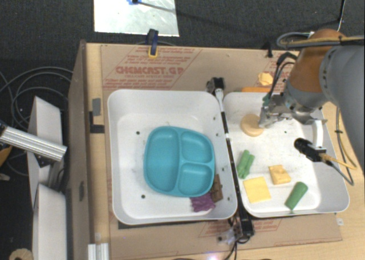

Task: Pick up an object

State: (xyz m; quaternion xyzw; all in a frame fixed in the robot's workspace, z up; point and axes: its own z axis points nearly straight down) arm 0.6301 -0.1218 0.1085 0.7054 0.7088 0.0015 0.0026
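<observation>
So the arm (328, 73) comes in from the right and hangs over the back of the right bin (333, 199), with the gripper (268, 117) low, just right of a round tan disc (251, 125) and touching or nearly touching its edge. Nothing is visibly caught in the gripper, but honestly I can't tell from this angle whether it's released or clenched. My guess is the disc is the target: it lies just to the gripper's left, it's round so there's no long axis to line up with, and a small sideways shift looks like all that's needed. The left bin (128, 108) holds a big teal divided plate (178, 161), with a purple scrap (201, 203) and a brown bit (217, 191) by its front edge. The right bin also has a yellow square (256, 189), a green stick (245, 163), a green pod (296, 194) and a small tan cube (279, 174).
</observation>
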